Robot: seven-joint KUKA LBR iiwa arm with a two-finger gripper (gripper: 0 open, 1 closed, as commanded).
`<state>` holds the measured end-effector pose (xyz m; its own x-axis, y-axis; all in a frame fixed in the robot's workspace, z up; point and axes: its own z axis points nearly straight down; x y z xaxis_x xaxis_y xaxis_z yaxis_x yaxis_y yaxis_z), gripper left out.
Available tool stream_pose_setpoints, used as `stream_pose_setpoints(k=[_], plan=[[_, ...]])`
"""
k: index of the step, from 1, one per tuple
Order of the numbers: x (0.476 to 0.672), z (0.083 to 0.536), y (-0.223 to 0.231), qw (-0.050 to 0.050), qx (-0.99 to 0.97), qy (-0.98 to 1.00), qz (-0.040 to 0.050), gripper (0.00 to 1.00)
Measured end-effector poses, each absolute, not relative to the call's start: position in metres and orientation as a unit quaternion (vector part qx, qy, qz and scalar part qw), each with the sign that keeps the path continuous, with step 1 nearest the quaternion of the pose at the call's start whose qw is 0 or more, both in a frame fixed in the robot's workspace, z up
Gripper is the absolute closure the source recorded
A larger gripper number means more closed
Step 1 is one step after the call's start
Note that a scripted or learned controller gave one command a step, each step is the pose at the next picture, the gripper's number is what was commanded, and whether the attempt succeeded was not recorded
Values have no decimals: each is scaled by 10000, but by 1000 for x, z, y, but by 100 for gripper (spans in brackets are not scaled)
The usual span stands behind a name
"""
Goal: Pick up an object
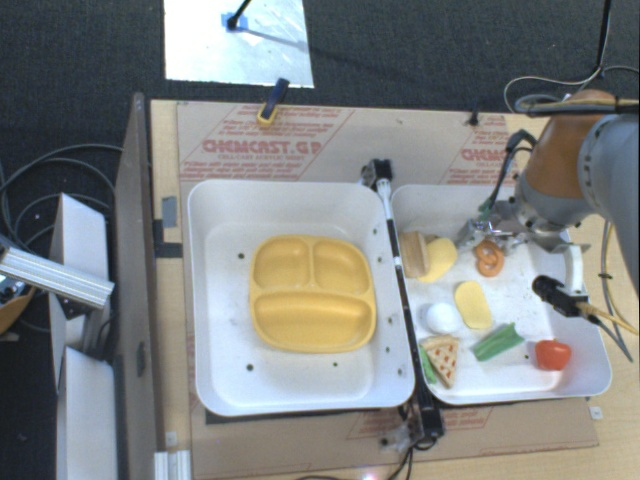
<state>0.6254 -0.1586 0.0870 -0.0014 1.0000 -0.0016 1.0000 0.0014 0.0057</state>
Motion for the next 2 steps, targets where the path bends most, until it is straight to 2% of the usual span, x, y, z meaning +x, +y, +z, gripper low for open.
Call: stream_pose_setpoints(k=[1, 2], plan=[[627, 97, -159, 30, 7059, 7083, 17, 100], [648, 192, -103, 46, 7034, 7108, 49, 100]])
